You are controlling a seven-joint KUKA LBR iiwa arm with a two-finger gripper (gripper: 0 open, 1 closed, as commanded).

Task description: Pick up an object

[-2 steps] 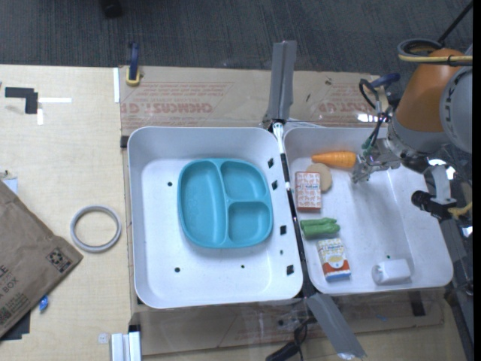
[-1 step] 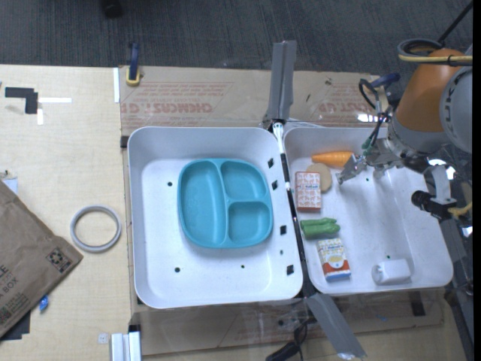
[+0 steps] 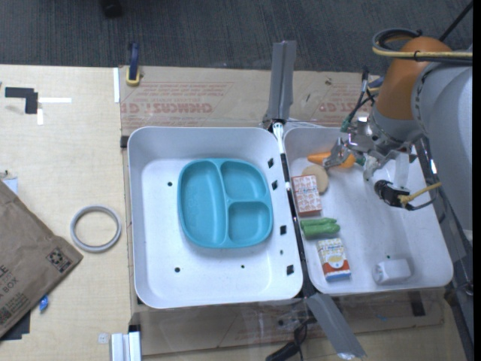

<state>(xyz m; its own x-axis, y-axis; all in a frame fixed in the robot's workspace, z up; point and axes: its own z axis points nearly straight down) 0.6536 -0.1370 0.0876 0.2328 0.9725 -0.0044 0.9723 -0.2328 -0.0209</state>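
My gripper point(image 3: 344, 155) is low over the far left part of the right bin point(image 3: 421, 277). It is right at an orange carrot point(image 3: 322, 158) that lies on the bin floor, with the carrot's tip poking out to the left. Close in front of the carrot sits a tan round piece point(image 3: 317, 178), and a red and white box point(image 3: 306, 195) lies beside it. Further forward are a green pea pod point(image 3: 319, 227) and a small orange and blue box point(image 3: 332, 259). A white block point(image 3: 392, 269) rests at the bin's near right.
The left bin point(image 3: 150, 269) holds a teal divided plate point(image 3: 225, 201). A grey divider point(image 3: 283, 81) rises between the bins at the back. A tape ring point(image 3: 95, 227) and a brown cardboard box point(image 3: 26, 265) lie on the bench to the left.
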